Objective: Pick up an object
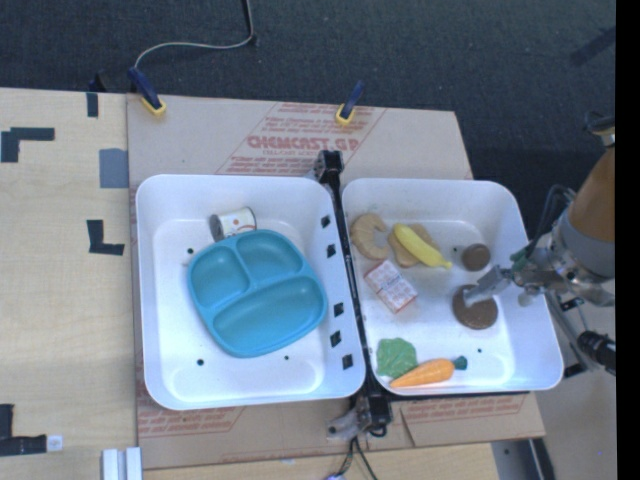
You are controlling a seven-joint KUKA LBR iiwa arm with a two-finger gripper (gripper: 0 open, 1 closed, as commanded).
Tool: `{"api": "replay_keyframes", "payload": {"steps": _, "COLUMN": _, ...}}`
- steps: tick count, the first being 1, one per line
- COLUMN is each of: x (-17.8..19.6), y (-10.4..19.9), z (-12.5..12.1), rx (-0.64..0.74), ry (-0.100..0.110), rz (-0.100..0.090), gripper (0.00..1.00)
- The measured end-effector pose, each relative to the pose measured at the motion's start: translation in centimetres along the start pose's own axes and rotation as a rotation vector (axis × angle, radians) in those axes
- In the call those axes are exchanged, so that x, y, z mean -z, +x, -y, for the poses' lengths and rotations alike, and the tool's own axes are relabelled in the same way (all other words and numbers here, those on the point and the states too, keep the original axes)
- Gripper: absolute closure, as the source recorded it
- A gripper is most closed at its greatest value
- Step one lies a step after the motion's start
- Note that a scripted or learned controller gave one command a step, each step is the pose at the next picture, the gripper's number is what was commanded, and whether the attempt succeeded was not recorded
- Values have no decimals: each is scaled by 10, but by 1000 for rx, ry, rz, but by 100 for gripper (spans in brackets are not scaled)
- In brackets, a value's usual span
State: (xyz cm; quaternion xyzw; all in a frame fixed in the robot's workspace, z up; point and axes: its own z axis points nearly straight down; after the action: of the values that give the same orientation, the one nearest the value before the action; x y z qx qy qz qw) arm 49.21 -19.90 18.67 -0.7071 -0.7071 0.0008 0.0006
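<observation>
Reaching phase, judging by the pose: the arm comes in from the right over the right bin (500,200), and the end effector (490,284) sits low near the bin's right side, just above or touching a brown round disc (476,311). No object visible between the fingers, so nothing is grasped yet. Finger spacing is too small and blurred to read; cannot tell how wide it stands.

Candidates in the right bin: the brown disc right under the tool, a smaller dark brown round piece (475,257) near it, a banana (420,246) on a tan bread-like slice, a bagel-ish ring (369,235), a small red-and-white packet (391,287), a green lettuce-like piece (396,355) touching a carrot (426,372) at the front edge.

Left bin (160,298) holds a blue divided plate (257,290) and a small can (233,223) just behind it; well apart from the tool.

Likely target is the brown disc. It looks flat, so the next move calls for centring over it, dropping fully to the bin floor, then closing on its rim before lifting. A slip off the low edge looks like the main risk.
</observation>
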Motion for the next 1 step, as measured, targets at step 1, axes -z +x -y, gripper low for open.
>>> {"api": "replay_keyframes", "payload": {"steps": 1, "x": -99, "y": 18, "z": -14, "rx": 0, "ry": -8, "rz": 3, "gripper": 0}}
